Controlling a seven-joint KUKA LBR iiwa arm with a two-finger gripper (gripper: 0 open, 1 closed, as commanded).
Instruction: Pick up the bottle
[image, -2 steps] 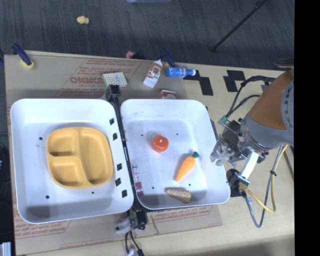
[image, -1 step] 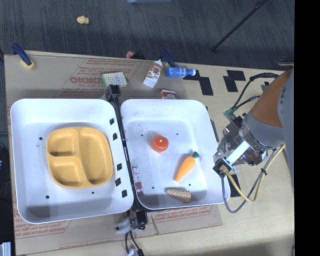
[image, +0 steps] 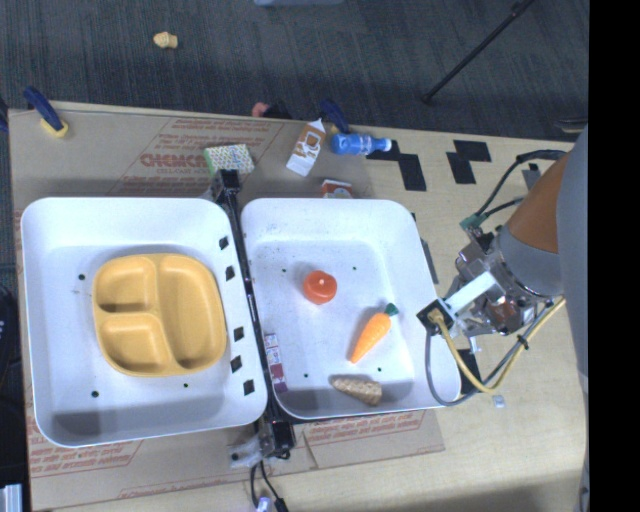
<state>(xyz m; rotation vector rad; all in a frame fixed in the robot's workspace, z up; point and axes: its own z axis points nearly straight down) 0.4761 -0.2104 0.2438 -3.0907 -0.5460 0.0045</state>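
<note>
Two bins: left bin (image: 40, 330) holds yellow divided plate (image: 160, 312), right bin (image: 400, 225) a carrot (image: 368, 336) | blue bottle (image: 358, 145) lies on bench (image: 520, 450) past right bin's far rim | gripper (image: 490, 312) beside right bin, apart or together: cannot tell

Grey arm (image: 572, 190), orange band (image: 545, 215), silvery claw (image: 497, 315), thin dark cables (image: 497, 200)

Right bin (image: 290, 240): far half lying open; orange round piece (image: 320, 287), carrot (image: 370, 333) and bread piece (image: 357, 389) crowding the centre and near right. Yellow divided plate (image: 160, 312) taking up most of the left bin (image: 60, 240). Behind the bins, carton (image: 308, 148) crowding the bottle (image: 355, 145) on its left.
</note>
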